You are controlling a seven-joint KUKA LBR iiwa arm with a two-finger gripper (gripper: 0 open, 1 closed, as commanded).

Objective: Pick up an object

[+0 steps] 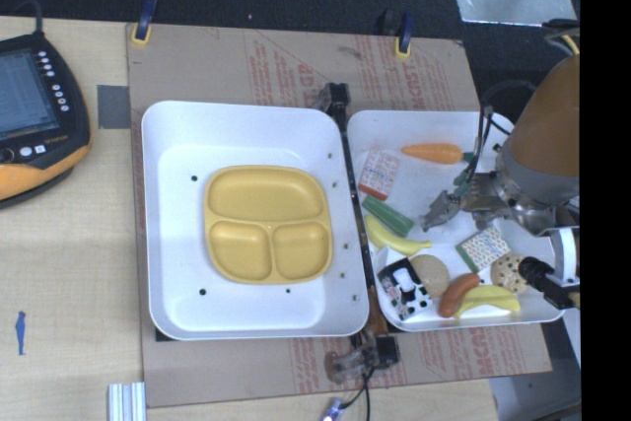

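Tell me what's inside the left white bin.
The left white bin holds a yellow divided tray with three compartments, nothing visible in them. Whatever lies beneath the tray is covered.

Hidden, cropped and unclear parts

The arm [547,128] is cut off by the right edge and covers part of the right bin [394,125]. Whether the gripper [441,210] fingers are apart is too small to tell. The pendant [35,118] runs off the left edge. The print on the small white card [380,173] is unreadable, and the items by the bin's lower right corner overlap each other.
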